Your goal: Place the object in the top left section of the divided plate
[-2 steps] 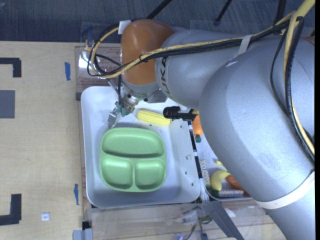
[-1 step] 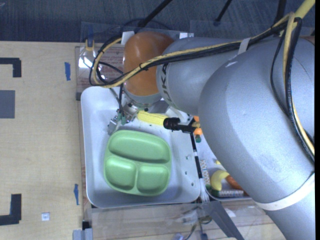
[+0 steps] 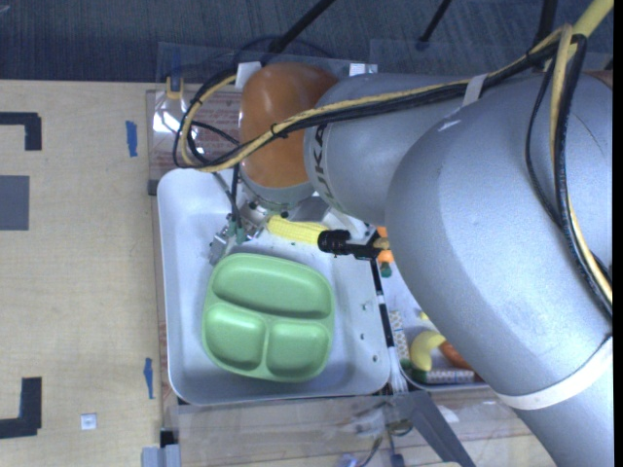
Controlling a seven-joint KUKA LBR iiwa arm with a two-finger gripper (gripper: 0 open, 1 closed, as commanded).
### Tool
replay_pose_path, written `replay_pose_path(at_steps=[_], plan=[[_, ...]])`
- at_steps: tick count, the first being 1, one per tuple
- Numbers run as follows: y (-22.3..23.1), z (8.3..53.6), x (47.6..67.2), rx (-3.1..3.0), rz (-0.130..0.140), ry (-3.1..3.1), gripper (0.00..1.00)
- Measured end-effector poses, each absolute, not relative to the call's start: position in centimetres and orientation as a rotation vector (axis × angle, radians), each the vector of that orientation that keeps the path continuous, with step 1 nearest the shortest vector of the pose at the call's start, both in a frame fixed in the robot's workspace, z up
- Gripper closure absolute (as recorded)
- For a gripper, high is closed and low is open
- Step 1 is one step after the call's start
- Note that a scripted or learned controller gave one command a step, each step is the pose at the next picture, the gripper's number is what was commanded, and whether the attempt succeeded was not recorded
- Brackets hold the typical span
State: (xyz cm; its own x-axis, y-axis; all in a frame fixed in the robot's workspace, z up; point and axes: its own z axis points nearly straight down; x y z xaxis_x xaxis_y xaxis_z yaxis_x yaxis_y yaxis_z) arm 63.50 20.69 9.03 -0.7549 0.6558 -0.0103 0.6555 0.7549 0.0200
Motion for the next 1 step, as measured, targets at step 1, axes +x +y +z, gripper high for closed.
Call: replay_pose_path(at_steps=[1], plan=[[18.65,9.54,62.34,0.769,0.047,3.021,0.00]])
